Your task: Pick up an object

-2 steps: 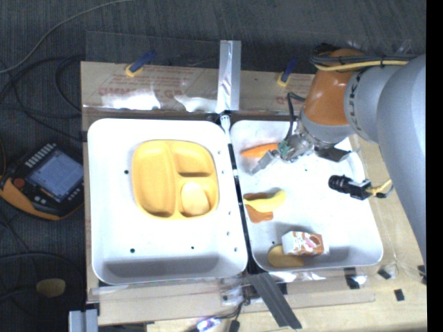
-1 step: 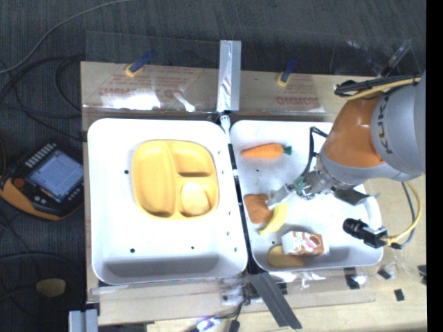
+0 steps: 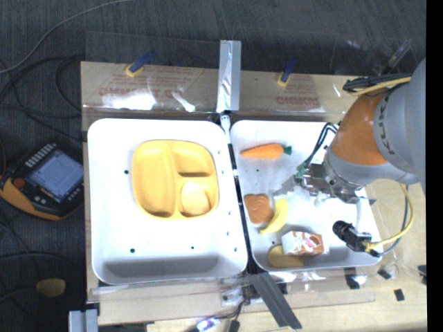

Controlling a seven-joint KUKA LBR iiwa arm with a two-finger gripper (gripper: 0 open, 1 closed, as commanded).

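My gripper [image 3: 309, 178] hung low over the right bin [image 3: 360, 251], near its middle; whether it was open or closed could not be told from above, and nothing was seen held in it. Just left of it lay a banana [image 3: 279, 216], touching a brown bread-like piece [image 3: 257, 208]. A carton [image 3: 304, 243] lay near the front wall, partly over a tan flat item [image 3: 278, 256]. A carrot [image 3: 263, 151] lay toward the back wall, apart from the rest. My orange wrist band [image 3: 360, 138] stood over the bin's right side. The left bin [image 3: 111, 206] held a yellow divided tray [image 3: 156, 178].
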